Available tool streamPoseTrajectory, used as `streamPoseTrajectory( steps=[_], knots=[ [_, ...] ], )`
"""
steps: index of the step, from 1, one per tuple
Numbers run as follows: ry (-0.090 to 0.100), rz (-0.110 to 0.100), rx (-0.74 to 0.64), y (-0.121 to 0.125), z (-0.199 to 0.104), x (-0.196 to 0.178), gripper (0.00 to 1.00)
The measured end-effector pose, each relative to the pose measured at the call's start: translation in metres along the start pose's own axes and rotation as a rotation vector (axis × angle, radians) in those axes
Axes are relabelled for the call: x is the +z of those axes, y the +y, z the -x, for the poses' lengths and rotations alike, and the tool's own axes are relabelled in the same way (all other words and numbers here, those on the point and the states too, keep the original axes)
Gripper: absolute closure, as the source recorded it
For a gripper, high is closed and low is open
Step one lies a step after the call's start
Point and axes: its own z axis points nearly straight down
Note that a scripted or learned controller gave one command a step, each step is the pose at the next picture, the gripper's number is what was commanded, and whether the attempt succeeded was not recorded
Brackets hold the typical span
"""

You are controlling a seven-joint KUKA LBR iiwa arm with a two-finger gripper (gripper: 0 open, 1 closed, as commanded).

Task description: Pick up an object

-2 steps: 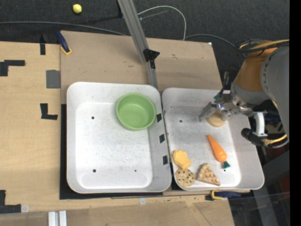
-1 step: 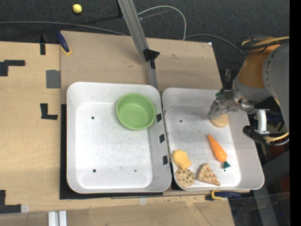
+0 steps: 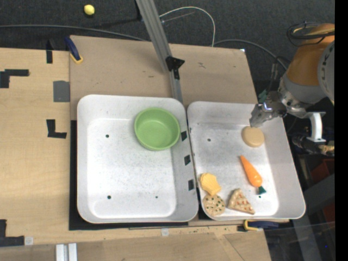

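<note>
The right bin (image 3: 217, 118) holds a tan round bun (image 3: 253, 137), an orange carrot (image 3: 251, 172), a pizza slice (image 3: 240, 202), a cookie (image 3: 213, 204) and a yellow piece (image 3: 210, 183). A green bowl (image 3: 156, 128) sits in the left bin (image 3: 103, 162), near its back right corner. My gripper (image 3: 260, 116) hangs at the right bin's back right, just above and behind the bun. Nothing shows between its fingers.
A grey pole (image 3: 157, 34) slants down from the top to the gap between the bins. Cables loop across the bench behind the right bin. A small yellow ball (image 3: 89, 9) lies on the dark floor at the upper left.
</note>
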Motion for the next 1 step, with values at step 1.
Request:
streamPoseTrajectory(
  steps=[1],
  knots=[
    [0.0, -0.001, 0.0, 0.0013, -0.0001, -0.0534, 1.0]
  ],
)
